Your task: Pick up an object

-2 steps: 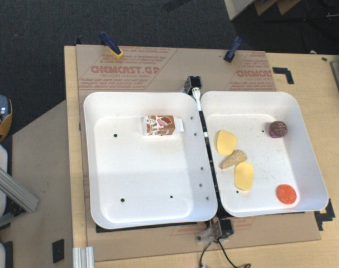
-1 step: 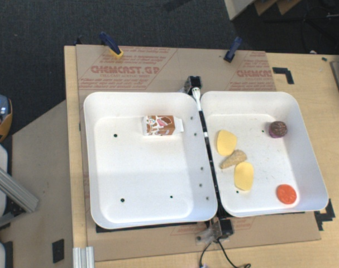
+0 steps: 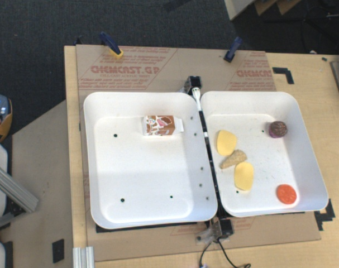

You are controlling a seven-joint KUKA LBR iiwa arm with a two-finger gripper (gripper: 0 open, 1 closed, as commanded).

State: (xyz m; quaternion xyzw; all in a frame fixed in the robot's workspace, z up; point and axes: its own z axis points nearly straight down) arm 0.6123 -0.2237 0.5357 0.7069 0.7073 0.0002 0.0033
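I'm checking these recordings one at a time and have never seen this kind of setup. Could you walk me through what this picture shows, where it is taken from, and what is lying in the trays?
This is one picture from a camera fixed above a work bench, looking down at a slant. On the bench lies a brown cardboard sheet, pinned at the far edge by two clamps. On it sit two shallow white trays side by side. The left tray contains one small packet with a brown and white label, near its far side. The right tray contains five small things: two yellow pieces and, a tan piece lying between them, a dark purple ball toward the far right, and an orange disc toward the near right. The job is for a robot arm to pick one thing up. Everything here rests in the trays, so nothing has been lifted.
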